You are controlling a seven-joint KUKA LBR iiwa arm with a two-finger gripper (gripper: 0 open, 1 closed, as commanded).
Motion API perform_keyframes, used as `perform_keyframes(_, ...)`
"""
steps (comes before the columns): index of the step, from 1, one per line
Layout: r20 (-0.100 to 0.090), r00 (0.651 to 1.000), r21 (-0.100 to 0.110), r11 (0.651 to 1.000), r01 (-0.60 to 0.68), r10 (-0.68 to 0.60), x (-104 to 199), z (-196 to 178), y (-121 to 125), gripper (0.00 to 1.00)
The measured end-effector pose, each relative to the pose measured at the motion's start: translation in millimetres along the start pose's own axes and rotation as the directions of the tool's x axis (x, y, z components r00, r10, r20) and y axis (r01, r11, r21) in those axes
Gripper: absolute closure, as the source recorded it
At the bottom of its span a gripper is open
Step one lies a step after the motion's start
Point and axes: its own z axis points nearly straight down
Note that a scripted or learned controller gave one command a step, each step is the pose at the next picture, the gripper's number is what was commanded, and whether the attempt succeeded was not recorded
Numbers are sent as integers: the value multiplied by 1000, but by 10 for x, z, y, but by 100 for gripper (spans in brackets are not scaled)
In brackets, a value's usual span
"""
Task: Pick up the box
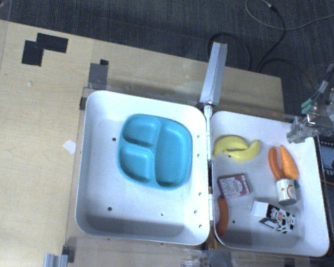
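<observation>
The gripper [299,132] hangs at the upper right of the frame, over the far right corner of the right bin [318,242], and holds nothing; whether its fingers are spread or closed I cannot tell at this size. The box [234,185], a small flat carton with a dark red face, lies near the middle of the right bin, slightly left of centre and turned a little off square. The step in hand, as I judge it, is the approach: the arm needs to travel down-left across the frame, line its fingers up across the box's narrower sides, and descend straight. The box lies low, so the fingers should reach almost to the bin floor to catch its edges. There is bare floor to the right of the box and just above it. Crowding comes from the banana [237,148] near its upper side, a reddish sausage-like piece [223,213] just below its lower left corner, and the dividing wall to the left. The carrot [283,163], small white cup [286,190] and black-and-white packet [274,216] lie to the right, near the travel path. The left bin [90,168] carries a blue divided tray [155,150], well apart.
</observation>
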Motion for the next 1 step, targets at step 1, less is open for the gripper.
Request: perform_keyframes(1,1,1000,0,1000,18,-18,-396,128,77,100)
